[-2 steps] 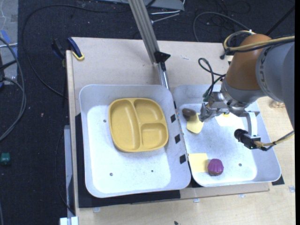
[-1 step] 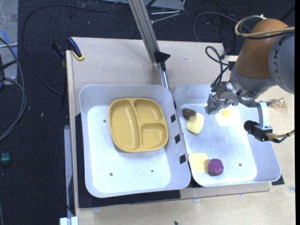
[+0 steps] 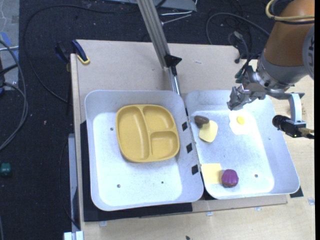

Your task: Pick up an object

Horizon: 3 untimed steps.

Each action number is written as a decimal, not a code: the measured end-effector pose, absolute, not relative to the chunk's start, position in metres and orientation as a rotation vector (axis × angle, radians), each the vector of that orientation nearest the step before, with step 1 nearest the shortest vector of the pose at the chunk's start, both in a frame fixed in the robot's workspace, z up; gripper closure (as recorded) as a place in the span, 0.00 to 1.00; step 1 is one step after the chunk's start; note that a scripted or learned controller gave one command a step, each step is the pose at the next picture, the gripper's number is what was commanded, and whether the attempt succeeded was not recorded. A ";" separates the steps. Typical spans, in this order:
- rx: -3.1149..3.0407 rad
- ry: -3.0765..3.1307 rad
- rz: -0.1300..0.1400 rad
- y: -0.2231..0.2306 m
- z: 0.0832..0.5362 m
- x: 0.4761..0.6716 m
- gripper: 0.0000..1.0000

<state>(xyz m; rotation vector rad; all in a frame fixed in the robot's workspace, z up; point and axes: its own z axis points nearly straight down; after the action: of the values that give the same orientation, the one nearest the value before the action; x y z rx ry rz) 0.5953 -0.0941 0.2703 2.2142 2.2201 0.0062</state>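
The fried egg toy (image 3: 240, 123), a flat white patch with a round yellow yolk, lies in the upper part of the right bin (image 3: 280, 159), directly below and just beside the gripper (image 3: 236, 102). That makes it the closest pick: it sits a little toward the near edge from the gripper, with no clear long axis, and being so thin it probably gives little to catch. Whether the gripper is spread or closed cannot be told at this angle; nothing is seen held in it. To the egg's left lie a pale yellow wedge-shaped piece (image 3: 208, 132) touching a small brown lump (image 3: 201, 119). Nearer the front are a flat yellow square (image 3: 211, 173) and a rounded purple piece (image 3: 229, 178), touching. The left bin (image 3: 100, 184) holds a yellow divided plate (image 3: 148, 133), smooth plastic, on the wooden bench (image 3: 120, 64).
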 end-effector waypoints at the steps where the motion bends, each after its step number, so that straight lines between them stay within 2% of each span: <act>1: 2.218 2.223 0.002 -0.094 0.272 0.596 1.00; 3: 2.212 2.228 0.003 0.016 0.269 0.615 1.00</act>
<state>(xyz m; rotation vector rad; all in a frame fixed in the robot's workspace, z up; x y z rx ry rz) 0.6150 0.0157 0.2687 2.2122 2.2285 0.0029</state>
